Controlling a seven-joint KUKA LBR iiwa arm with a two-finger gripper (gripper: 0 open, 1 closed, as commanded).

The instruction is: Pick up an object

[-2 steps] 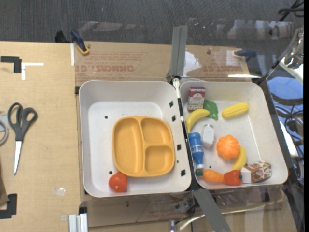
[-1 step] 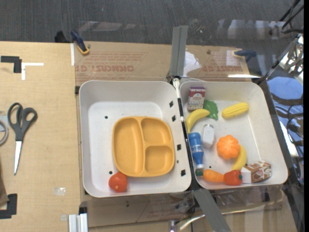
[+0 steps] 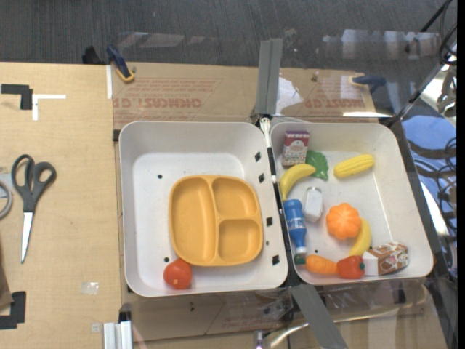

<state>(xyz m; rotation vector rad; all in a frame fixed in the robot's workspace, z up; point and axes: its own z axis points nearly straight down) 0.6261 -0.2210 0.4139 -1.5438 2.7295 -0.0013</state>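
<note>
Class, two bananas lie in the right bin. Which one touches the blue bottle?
The upper banana: its lower tip meets the top of the blue bottle. The other banana curves beside the orange pumpkin, apart from the bottle.

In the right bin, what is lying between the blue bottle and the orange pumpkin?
In the camera view, a small white object lies between the blue bottle and the orange pumpkin, close beside the bottle's upper part.

The carton's [image 3: 296, 149] label was too small to read. The second banana [image 3: 361, 240] lay partly hidden under the orange pumpkin [image 3: 344, 220]. The picture's left edge cut off a ring [image 3: 4, 197] beside the scissors [image 3: 29, 195].
</note>
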